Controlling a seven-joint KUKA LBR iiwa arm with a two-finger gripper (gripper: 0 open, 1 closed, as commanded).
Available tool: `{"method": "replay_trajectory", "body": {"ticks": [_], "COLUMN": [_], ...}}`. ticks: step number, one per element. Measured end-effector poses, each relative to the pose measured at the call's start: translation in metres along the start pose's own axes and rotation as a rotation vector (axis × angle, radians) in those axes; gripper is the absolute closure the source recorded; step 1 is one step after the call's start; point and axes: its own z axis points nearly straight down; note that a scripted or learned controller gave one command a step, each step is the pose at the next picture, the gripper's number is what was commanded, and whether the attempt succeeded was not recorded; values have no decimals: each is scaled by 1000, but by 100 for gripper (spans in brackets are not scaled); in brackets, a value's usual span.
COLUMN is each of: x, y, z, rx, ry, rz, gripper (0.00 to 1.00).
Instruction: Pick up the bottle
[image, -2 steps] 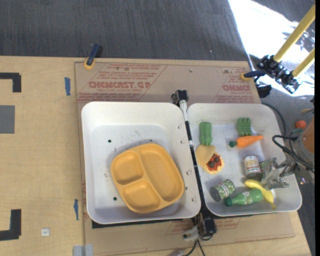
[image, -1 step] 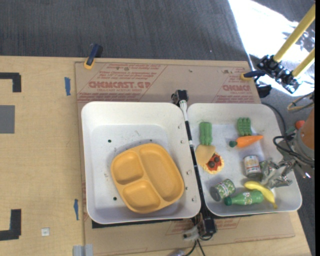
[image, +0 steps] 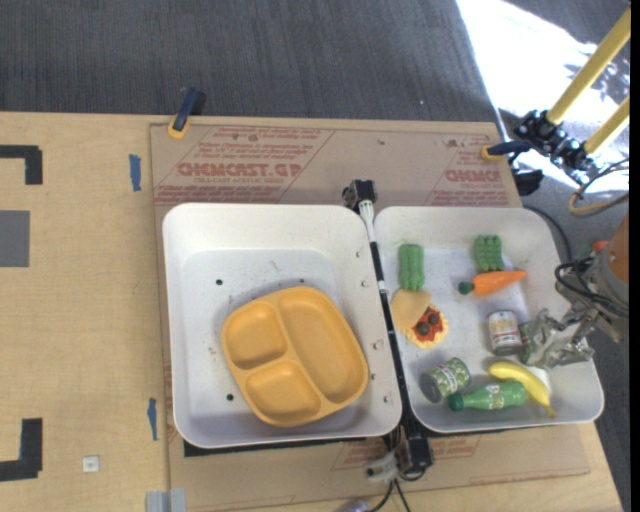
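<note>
The bottle (image: 488, 398) is green with a pale label. It lies on its side near the front edge of the right bin (image: 575, 405), cap pointing left, with a banana (image: 527, 381) touching its right end. My gripper (image: 558, 340) hangs over the right side of this bin, just right of a small silver can (image: 503, 332) and above and to the right of the bottle. It is apart from the bottle, and nothing shows held in it.
The right bin also holds a green can (image: 446, 379), a pizza slice (image: 424, 319), a carrot (image: 494, 282) and two green toy pieces (image: 411, 266) (image: 487, 251). A yellow divided plate (image: 293, 353) lies in the left bin (image: 200, 260).
</note>
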Motion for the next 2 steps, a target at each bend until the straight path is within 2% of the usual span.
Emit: {"method": "replay_trajectory", "body": {"ticks": [1, 2], "x": [14, 10], "y": [11, 9], "z": [0, 7], "rx": [-3, -2], "ry": [2, 0], "rz": [-174, -512], "gripper": [100, 100]}}
